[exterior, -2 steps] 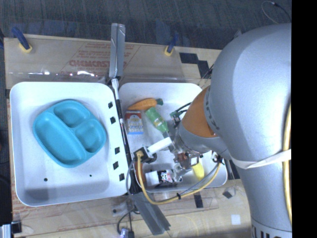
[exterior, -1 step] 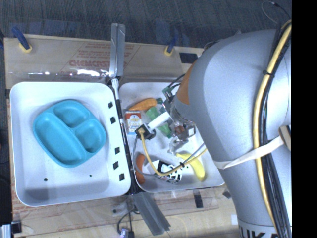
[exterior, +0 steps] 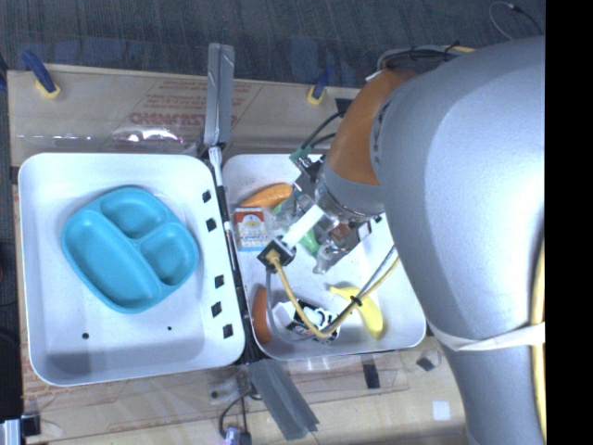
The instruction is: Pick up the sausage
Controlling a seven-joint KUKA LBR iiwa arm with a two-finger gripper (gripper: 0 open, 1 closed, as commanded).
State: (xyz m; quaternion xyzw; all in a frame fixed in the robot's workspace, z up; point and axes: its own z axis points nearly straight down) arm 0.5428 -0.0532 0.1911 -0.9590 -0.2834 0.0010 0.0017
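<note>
The sausage [exterior: 261, 311] is a reddish-brown piece lying along the left wall of the right bin [exterior: 405, 327], near its front corner. My gripper [exterior: 322, 239] hangs over the middle of that bin, up and to the right of the sausage and apart from it. The grey arm with its orange band [exterior: 357, 142] covers the bin's right side. A yellow cable [exterior: 295, 306] loops down from the wrist across the bin's front part.
In the right bin lie an orange oblong item [exterior: 267, 195] at the back, a small red-and-white box [exterior: 250, 229] by the left wall, and a yellow banana [exterior: 364, 309] at the front right. The left bin [exterior: 56, 341] holds a blue divided plate [exterior: 130, 247].
</note>
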